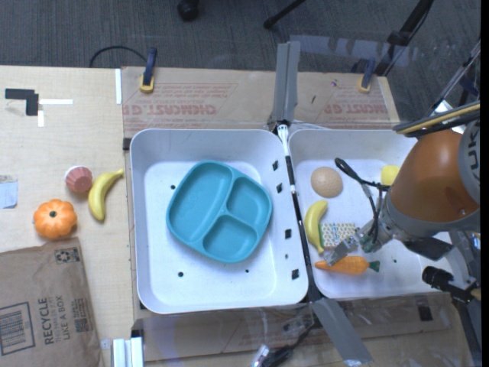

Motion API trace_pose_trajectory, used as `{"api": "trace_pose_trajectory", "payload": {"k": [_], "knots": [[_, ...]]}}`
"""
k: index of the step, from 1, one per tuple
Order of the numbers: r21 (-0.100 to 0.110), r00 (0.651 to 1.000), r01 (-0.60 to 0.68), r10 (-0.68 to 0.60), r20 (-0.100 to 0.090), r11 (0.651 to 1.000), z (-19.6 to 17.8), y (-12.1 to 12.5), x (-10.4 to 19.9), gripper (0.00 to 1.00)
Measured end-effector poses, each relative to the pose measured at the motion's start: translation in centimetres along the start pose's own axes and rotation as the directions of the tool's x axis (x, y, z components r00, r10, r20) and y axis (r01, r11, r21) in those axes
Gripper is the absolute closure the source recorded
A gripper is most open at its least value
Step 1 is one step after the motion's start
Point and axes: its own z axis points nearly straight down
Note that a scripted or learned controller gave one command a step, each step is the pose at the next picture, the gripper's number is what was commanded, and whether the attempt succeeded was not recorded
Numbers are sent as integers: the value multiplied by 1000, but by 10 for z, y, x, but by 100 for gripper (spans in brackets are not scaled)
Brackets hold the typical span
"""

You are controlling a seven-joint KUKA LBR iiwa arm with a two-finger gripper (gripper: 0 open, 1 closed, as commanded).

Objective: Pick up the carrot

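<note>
In the right bin (405, 287), toward its near edge, the carrot (348, 264) lies on its side with its green stub pointing right and its orange tip pointing left. The gripper (353, 243) hangs just above it, at the end of the grey arm (435, 186) that reaches in from the right. Whether the claw stands apart or together cannot be told from this view, since the wrist and cabling crowd the spot, and nothing shows the carrot clamped; it appears to rest on the bin floor.

Close neighbours matter here. A yellow banana (315, 225) lies just left of the gripper, a small patterned sponge (338, 232) sits touching or nearly touching the carrot's far side, and a tan egg (326, 182) rests farther back. The left bin (153, 281) holds a blue divided tray (220, 212), well apart from the work.

To do this step well, the grasp would likely need to straddle the carrot across its narrow width, near its thick middle, coming straight down so the sponge is not caught along with it. A tapered, smooth body may slip, so centring before closing seems wise, then lifting slowly.
</note>
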Motion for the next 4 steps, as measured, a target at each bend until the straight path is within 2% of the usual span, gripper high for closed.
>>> {"api": "trace_pose_trajectory", "payload": {"k": [1,2,3,4], "knots": [[4,1000,-5,5,-1,1000,-5,-1,-1,100],[12,967,-255,255,4,967,-109,29,58,100],[11,651,-759,759,12,650,-93,31,66,100],[8,476,-879,879,15,476,-93,53,90,100]]}}
